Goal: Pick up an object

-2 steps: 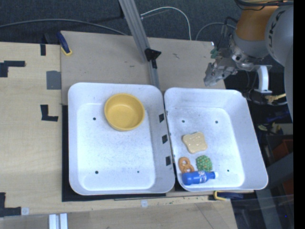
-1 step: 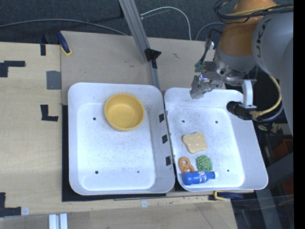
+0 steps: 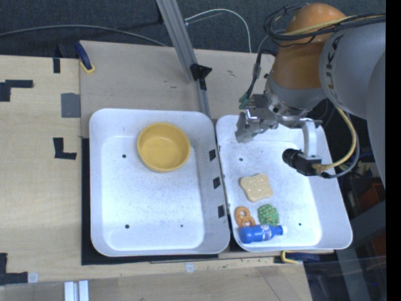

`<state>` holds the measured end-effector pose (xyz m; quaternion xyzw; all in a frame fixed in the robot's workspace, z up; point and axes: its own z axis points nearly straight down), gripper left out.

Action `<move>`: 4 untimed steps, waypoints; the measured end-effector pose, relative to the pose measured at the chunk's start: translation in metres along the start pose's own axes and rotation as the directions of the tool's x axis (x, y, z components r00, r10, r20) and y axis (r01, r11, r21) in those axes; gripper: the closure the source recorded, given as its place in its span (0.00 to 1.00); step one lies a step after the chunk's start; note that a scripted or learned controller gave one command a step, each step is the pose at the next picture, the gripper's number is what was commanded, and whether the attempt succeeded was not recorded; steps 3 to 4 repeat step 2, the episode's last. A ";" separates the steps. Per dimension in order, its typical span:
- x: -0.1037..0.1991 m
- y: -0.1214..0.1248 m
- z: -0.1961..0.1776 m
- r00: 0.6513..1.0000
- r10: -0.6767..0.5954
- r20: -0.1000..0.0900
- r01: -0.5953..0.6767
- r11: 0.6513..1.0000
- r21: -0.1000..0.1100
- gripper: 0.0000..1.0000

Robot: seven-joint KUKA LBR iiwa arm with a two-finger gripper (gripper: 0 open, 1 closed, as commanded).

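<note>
Lowest in the camera view, at the front edge of the right bin (image 3: 326,231), lies a blue bottle (image 3: 260,233) on its side, its white cap pointing right. Going left to right: the left bin (image 3: 106,231) carries a yellow bowl (image 3: 163,146), upright, in its rear half, well apart from everything else. Across the divide, a small pretzel (image 3: 244,216) lies just above the bottle's left end, and a green, bumpy piece (image 3: 268,214) lies just beside it on the right; whether these touch the bottle is hard to tell. A tan slice of toast (image 3: 255,187) lies flat behind them, near the bin's middle.

Over the rear left corner of the right bin hangs the tool (image 3: 247,130), grey and blurred; I cannot tell whether it is released or clenched, and nothing shows in it. Its wrist and the orange band above are partly wrapped in black cables, and the arm is cut off by the right edge. Both bins rest on the pale wooden table (image 3: 37,180).
</note>
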<state>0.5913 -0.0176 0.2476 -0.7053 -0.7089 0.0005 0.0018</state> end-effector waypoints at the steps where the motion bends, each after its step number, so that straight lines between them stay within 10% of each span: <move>1: 0.040 -0.031 0.016 1.000 0.001 0.001 -0.001 1.000 0.003 1.00; 2: 0.082 -0.070 0.016 1.000 0.000 0.001 0.000 1.000 0.002 1.00; 4: 0.082 -0.070 0.016 1.000 0.000 0.001 0.000 1.000 0.002 1.00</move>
